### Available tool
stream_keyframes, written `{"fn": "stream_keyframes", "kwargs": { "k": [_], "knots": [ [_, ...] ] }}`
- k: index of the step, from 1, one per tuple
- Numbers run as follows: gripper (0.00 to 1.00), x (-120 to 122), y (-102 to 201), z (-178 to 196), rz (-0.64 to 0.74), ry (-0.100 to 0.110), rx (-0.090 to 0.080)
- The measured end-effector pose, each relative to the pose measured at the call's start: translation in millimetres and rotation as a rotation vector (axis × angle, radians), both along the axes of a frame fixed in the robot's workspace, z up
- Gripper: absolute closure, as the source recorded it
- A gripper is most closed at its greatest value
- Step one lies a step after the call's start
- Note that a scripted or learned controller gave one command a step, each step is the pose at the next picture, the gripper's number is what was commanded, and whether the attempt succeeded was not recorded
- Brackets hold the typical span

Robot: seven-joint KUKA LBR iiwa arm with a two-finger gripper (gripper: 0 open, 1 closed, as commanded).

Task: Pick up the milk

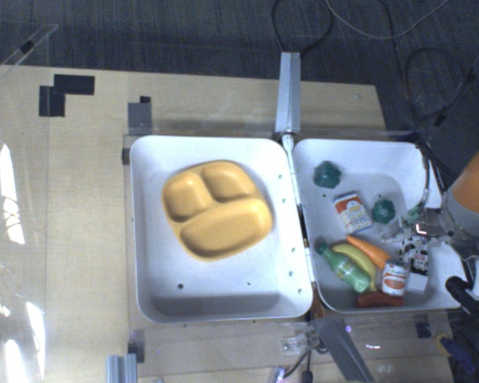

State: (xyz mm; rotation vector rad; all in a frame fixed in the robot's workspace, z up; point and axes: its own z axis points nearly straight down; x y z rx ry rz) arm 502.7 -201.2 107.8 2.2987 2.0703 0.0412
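The milk [351, 211] is a small white carton with a red and orange front. It lies in the upper middle of the right bin [359, 162], between two teal items. My gripper [413, 234] hangs low over the bin's right side, to the right of the carton and a little nearer the camera, apart from it. Just below the gripper lies a small black-and-white object [419, 259]; whether the gripper touches it is unclear.
The right bin also holds a carrot [370, 250], a banana [354, 258], a green bottle [343, 269], a red-labelled can [394, 279] and a red item [378, 299]. A yellow divided plate [215, 207] sits in the left bin [223, 294]. Cables trail behind the bench.
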Motion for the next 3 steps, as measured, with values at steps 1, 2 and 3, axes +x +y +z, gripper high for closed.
{"fn": "stream_keyframes", "kwargs": {
  "k": [1,2,3],
  "knots": [
    [1.00,4.0,-2.8,14.2,0.000,-0.015,-0.012],
    [0.00,2.8,-3.1,12.4,0.000,-0.012,-0.012],
    [0.00,-8.7,3.2,-14.8,-0.005,0.030,0.011]
  ]
}}
